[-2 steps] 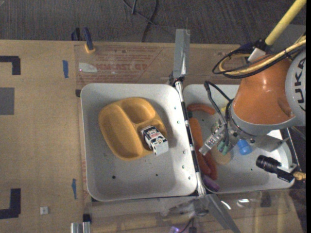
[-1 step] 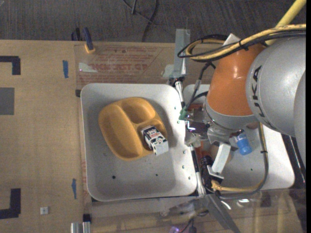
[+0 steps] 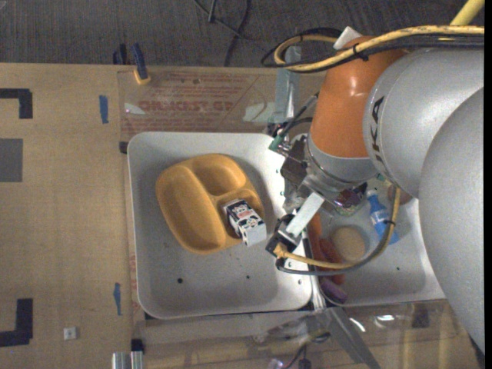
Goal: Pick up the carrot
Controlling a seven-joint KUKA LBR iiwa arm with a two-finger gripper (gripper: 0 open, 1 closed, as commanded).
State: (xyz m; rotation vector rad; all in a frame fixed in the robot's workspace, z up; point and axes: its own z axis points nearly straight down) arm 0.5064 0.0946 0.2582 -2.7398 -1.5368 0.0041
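Camera view. The gripper [image 3: 344, 203] hangs over the right bin [image 3: 407, 287], close to the wall it shares with the left bin [image 3: 200, 294]. The arm's wrist and orange band cover most of it. Whether it is open or closed cannot be told from here, and nothing can be seen held in it.

The carrot [image 3: 326, 247] appears to be the orange-red piece lying on the floor of the right bin. It sits just below the gripper in the frame and slightly toward the left bin. Only part of it shows, so its long axis is uncertain, but it seems to run at a slant from upper left to lower right.

A tan round item [image 3: 350, 242] lies just beside the carrot on the arm's side. A purple item [image 3: 335, 287] lies beyond it, further from the gripper.

Assessment: the carrot has not been lifted. The coming move calls for a short shift down-frame and a descent, with the jaws set across the slanted axis. The tan neighbour leaves little room for this.
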